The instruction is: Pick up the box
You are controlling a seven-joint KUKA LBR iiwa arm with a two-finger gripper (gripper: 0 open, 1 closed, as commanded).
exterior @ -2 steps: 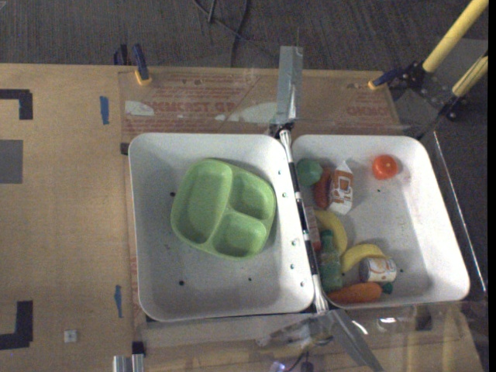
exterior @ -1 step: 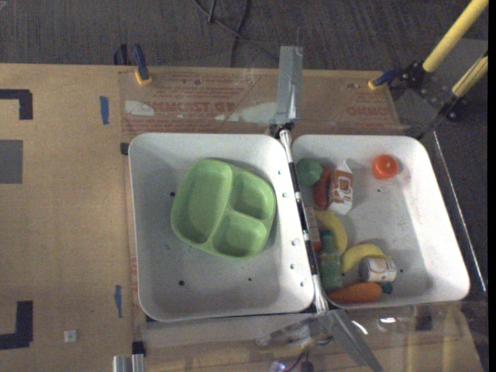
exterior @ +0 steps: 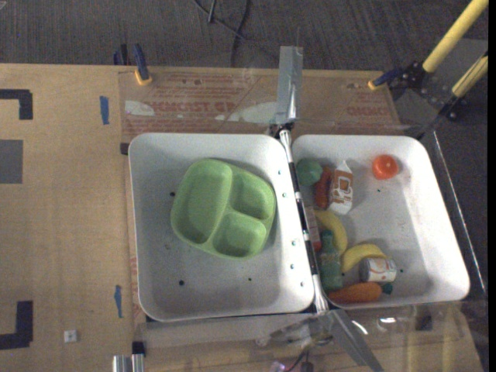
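Note:
A small white and orange box lies in the right bin, near its back left corner. It rests between a red item on its left and bare bin floor on its right. A second, smaller white carton with red and green print lies near the bin's front edge, next to a banana.
The right bin also holds a green round item, an orange round item, another banana, a green bottle and a carrot. A green divided plate sits in the left bin. Yellow poles stand at the back right.

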